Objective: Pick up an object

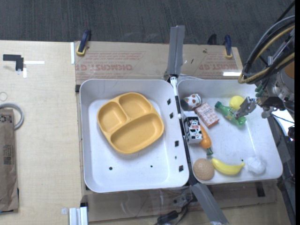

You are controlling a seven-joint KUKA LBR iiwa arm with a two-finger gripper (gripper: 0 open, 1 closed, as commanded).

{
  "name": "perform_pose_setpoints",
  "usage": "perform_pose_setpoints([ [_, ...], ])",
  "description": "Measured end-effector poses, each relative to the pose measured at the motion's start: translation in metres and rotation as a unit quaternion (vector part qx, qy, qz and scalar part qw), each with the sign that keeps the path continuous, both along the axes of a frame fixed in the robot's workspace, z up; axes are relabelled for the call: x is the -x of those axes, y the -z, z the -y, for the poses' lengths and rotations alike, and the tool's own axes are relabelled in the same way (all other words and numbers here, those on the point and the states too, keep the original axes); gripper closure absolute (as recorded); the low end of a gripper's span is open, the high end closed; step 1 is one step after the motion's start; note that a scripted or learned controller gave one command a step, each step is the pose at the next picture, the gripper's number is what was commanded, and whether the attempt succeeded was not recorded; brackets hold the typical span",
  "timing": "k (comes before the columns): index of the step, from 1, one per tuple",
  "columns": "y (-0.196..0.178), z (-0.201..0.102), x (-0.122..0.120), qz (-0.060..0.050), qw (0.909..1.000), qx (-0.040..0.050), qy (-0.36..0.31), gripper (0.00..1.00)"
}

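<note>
- The left bin (pixel 89 139) holds a yellow divided plate (pixel 130 122), tilted a little.
- The right bin (pixel 267 135) holds a yellow banana (pixel 227 166) by its near wall, a tan round thing (pixel 203 169) just left of it, a carrot (pixel 205 138), a lemon (pixel 237 101) and a green bottle (pixel 230 112).
- The gripper (pixel 244 108) sits right over the green bottle; whether it is gripping cannot be told.

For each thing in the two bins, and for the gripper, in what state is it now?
Yellow divided plate: upright, flat in the left bin, compartments bare.
Banana: lying on its side, right bin.
Green bottle: lying down under the gripper.
Carrot: lying flat.
Pink box: lying flat.
Lemon: resting beside the gripper.
Gripper: low over the green bottle.
</note>
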State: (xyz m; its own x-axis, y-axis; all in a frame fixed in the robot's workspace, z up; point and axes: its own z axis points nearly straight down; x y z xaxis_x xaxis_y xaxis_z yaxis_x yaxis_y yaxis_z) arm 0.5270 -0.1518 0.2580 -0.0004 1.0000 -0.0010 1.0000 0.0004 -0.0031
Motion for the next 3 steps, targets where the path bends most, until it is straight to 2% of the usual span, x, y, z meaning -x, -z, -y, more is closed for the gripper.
perform_pose_setpoints([
  [1,0.073,0.039,-0.062,0.001,0.9988,0.0003,0.049,0.00],
  [2,0.166,0.053,-0.091,0.001,0.9956,-0.0042,0.094,0.00],
  [3,0.166,0.024,-0.116,0.002,0.9969,0.0006,0.079,0.00],
])
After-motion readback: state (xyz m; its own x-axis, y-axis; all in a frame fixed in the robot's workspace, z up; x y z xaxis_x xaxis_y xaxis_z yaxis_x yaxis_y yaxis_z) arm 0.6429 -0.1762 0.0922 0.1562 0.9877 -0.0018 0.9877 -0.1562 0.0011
